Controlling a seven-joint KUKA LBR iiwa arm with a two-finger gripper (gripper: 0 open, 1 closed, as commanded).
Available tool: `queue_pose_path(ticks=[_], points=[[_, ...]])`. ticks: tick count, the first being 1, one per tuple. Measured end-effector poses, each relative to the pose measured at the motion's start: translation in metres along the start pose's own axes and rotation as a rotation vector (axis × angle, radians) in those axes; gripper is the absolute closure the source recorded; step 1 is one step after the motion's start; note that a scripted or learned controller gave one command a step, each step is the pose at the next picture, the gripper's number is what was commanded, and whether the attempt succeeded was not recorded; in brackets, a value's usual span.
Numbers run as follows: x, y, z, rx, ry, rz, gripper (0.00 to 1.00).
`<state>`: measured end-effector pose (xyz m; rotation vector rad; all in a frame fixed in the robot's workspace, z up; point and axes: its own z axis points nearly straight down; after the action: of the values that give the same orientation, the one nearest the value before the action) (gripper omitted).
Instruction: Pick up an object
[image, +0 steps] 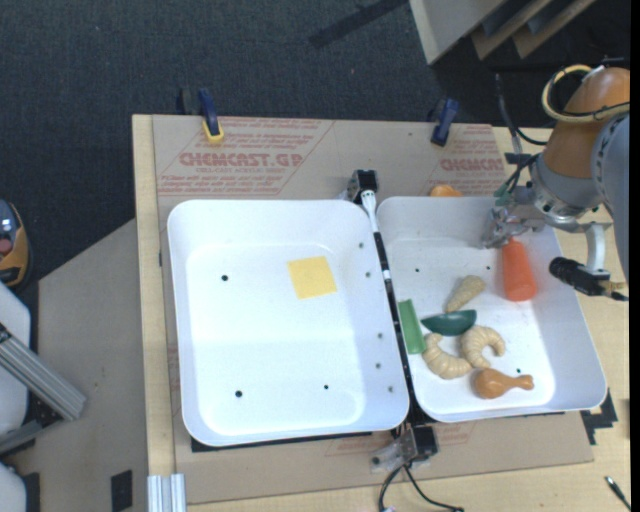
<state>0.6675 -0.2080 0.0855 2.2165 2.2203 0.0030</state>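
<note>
You see the pincer (497, 232) low over the far part of the right bin (570, 385), at the end of the grey arm (575, 150). You cannot tell from this view how its tip stands. It is just at the upper end of the orange carrot (517, 270), perhaps touching it. The carrot lies on the bin floor, its long axis from far to near, slightly tilted. Nearer to you lie a beige shell (464, 293), a green strip (410, 326), a teal leaf (450, 322), a curved shrimp (484, 343) and a brown drumstick (497, 382). The left bin (200, 260) holds a yellow square (312, 277).
</note>
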Motion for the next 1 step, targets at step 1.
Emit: queue_pose_path(ticks=[1], points=[[-0.0004, 0.0007, -0.0113, -0.004, -0.004, -0.002, 1.0]])
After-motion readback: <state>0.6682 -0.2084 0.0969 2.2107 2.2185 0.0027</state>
